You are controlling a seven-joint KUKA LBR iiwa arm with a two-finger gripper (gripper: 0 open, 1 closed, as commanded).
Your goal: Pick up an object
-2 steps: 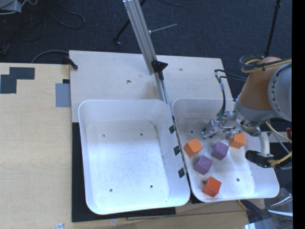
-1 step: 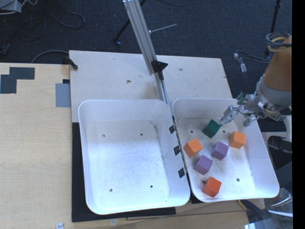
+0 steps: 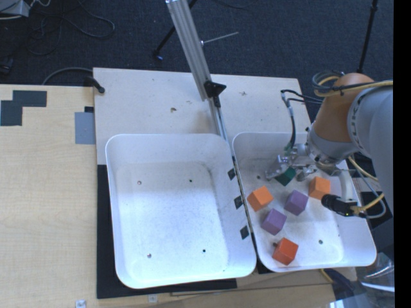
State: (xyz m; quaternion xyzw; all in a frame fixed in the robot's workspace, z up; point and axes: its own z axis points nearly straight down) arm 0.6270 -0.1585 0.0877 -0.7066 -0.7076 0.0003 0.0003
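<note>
Gripper (image 3: pixel 287 169) is down in the right bin (image 3: pixel 359 252), right at a green block (image 3: pixel 285 177). Looks clamped on it, but it's blurry, so honestly can't tell. Orange block (image 3: pixel 259 198) and purple block (image 3: pixel 296 202) sit nearby. Grasp step, I'd say; next comes a straight lift.

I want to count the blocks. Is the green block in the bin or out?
In. The green block lies in the right bin, by the gripper. Whether it is gripped, cannot tell.
</note>
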